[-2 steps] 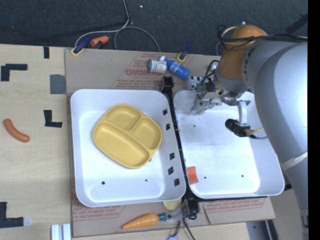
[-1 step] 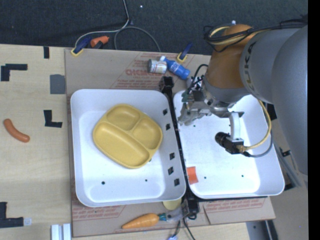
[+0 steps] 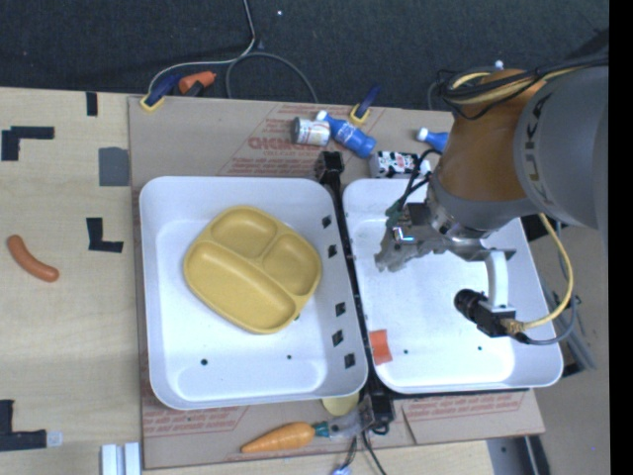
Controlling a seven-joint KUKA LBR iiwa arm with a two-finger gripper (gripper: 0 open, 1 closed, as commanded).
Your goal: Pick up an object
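Note:
A yellow divided plate (image 3: 253, 267) lies in the left bin (image 3: 168, 216). The grey arm with its orange band (image 3: 485, 151) reaches over the right bin (image 3: 445, 364). Its gripper (image 3: 396, 250) hangs low over the upper left part of that bin, close to the white floor. I see nothing between the fingers, and the arm's bulk hides part of the bin behind it.
A small orange tag (image 3: 378, 345) sits at the right bin's left wall. A toy carrot (image 3: 279, 437) lies on the cardboard in front of the bins. A sausage toy (image 3: 33, 258) rests on the bench far left. Clamps and a blue-white bottle (image 3: 336, 132) line the back.

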